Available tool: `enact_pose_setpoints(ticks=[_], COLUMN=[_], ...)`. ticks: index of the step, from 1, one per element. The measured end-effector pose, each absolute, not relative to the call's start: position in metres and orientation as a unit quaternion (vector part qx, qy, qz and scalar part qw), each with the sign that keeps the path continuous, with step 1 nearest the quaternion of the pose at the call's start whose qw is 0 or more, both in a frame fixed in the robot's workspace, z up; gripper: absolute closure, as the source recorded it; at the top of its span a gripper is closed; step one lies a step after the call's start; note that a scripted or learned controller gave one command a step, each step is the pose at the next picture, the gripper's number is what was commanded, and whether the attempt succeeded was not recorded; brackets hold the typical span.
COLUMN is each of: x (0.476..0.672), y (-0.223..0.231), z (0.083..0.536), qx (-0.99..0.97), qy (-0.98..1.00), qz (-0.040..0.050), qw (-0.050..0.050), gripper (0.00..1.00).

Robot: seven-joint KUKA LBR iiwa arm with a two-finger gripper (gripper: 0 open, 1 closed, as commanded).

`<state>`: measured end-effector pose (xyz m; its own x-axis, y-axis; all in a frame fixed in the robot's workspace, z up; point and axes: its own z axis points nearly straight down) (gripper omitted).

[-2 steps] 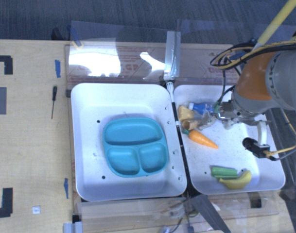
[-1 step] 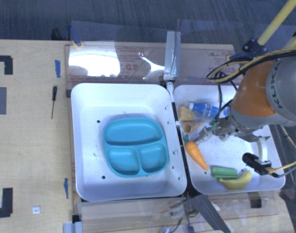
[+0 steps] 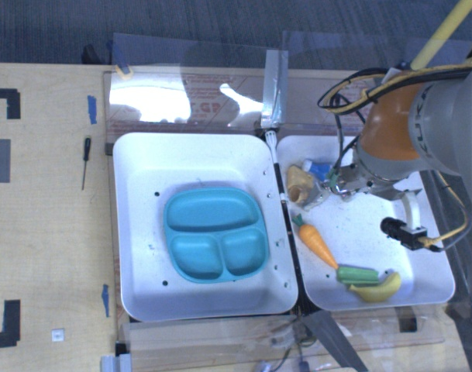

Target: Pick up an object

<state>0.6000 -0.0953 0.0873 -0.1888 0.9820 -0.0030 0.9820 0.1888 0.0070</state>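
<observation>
The right bin [image 3: 429, 273] holds an orange carrot [image 3: 318, 244], a green bean-like piece [image 3: 357, 273] and a yellow banana [image 3: 379, 287] near its front. A tan, bread-like object [image 3: 300, 183] lies at the bin's back left, with a small blue item [image 3: 321, 169] just behind it. My gripper [image 3: 325, 187] is low in the bin, right beside the tan object on its right side. The grey arm with its orange band [image 3: 391, 134] covers the bin's back right.
The left bin [image 3: 135, 177] holds a blue divided plate [image 3: 215, 232]. A black part [image 3: 402, 232] with a cable hangs off the arm over the right bin. A clear plastic wall [image 3: 189, 99] stands behind the bins, and the wooden bench [image 3: 42, 231] extends left.
</observation>
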Motion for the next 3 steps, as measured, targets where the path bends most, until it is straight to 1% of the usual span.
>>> enact_pose_setpoints(ticks=[1, 2, 3], x=[0.522, 0.592, 0.660], y=[-0.104, -0.097, -0.121], z=[0.088, 0.087, 0.085], qx=[0.687, 0.701, 0.720], qy=[0.727, 0.713, 0.693], qz=[0.0017, 0.0020, -0.0097], qw=[0.002, 0.003, -0.014], gripper=[0.00, 0.00, 0.00])
